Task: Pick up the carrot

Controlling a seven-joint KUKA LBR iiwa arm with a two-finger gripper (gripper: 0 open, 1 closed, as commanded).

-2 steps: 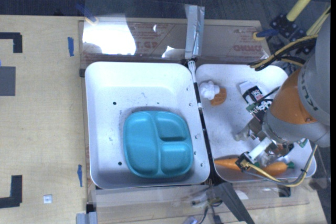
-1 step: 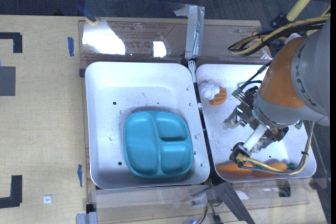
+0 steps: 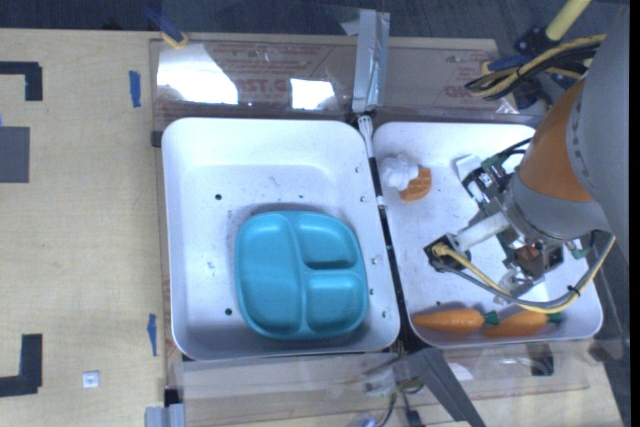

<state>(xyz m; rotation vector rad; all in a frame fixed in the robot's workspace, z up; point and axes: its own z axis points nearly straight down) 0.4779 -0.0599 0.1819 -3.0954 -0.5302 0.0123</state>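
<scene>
Two orange carrots lie end to end along the front wall of the right bin (image 3: pixel 420 215). The left carrot (image 3: pixel 450 320) has a green stub at its right end, and the right carrot (image 3: pixel 520 323) sits partly under a yellow cable. My gripper (image 3: pixel 526 260) hangs over the right part of this bin, a little above and behind the right carrot. I see nothing held in it. The arm's orange band (image 3: pixel 548 170) is above it.
A small white and orange piece (image 3: pixel 408 178) rests at the back left corner of the right bin. A blue divided plate (image 3: pixel 300 272) lies in the left bin (image 3: pixel 200 175). The bins' shared wall (image 3: pixel 378 215) runs between them.
</scene>
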